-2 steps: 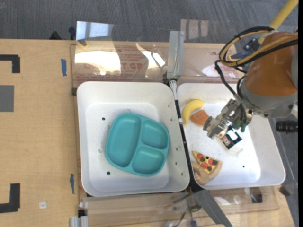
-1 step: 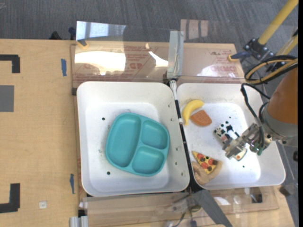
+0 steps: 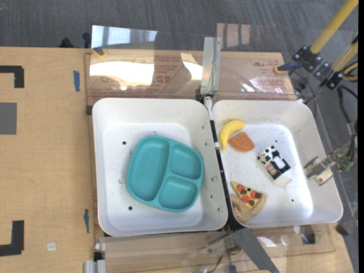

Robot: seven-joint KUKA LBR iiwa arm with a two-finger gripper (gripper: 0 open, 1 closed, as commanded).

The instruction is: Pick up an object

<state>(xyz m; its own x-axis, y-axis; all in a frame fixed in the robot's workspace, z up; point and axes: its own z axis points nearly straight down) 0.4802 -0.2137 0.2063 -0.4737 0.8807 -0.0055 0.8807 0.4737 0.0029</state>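
Note:
The right bin (image 3: 301,206) holds several small objects. A yellow banana (image 3: 228,131) lies at its back left, touching an orange waffle-like piece (image 3: 243,142). A black-and-white patterned block (image 3: 274,162) rests near the middle. A toy pizza slice (image 3: 248,198) lies at the front left, close to the wall between the bins. In the left bin (image 3: 108,124) a teal divided plate (image 3: 165,172) lies flat with nothing on it.
A small device with wires (image 3: 322,171) sits at the right bin's right rim. A yellow pole with a black clamp (image 3: 324,33) stands at the back right. Clear panels (image 3: 187,73) rise behind both bins. A wooden board (image 3: 40,152) lies to the left.

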